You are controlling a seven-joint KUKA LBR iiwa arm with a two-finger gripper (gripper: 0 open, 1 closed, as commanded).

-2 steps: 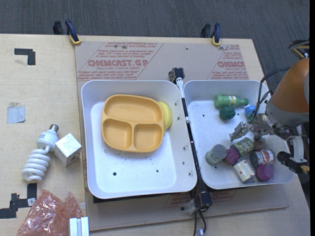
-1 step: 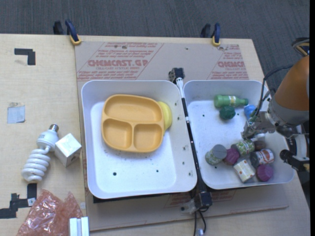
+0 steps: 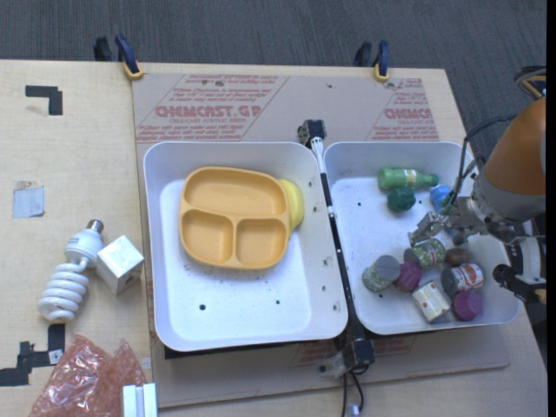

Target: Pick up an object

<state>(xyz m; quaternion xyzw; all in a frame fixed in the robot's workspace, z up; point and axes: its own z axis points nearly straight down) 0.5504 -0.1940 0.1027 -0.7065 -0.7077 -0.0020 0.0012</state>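
The right bin (image 3: 365, 313) holds a cluster of small objects: a green bottle (image 3: 405, 179) at the back, a dark green lump (image 3: 400, 200), a blue piece (image 3: 440, 195), a grey round piece (image 3: 380, 274), a magenta piece (image 3: 408, 275), a small can with a green label (image 3: 429, 254), a white carton (image 3: 431, 301), a red-and-white can (image 3: 464, 276) and a purple cap (image 3: 467, 305). My gripper (image 3: 437, 225) hangs low over the right side of this bin, just above the small can. Its metal fingers are cluttered against the objects.
The left bin (image 3: 174, 311) holds a yellow divided plate (image 3: 234, 216) with a yellow object (image 3: 294, 203) at its right edge. Left of the bins lie a spiral light bulb (image 3: 68, 279), a white cube (image 3: 120, 264) and a reddish mesh bag (image 3: 82, 376). The arm's orange band (image 3: 521, 150) stands at the right.
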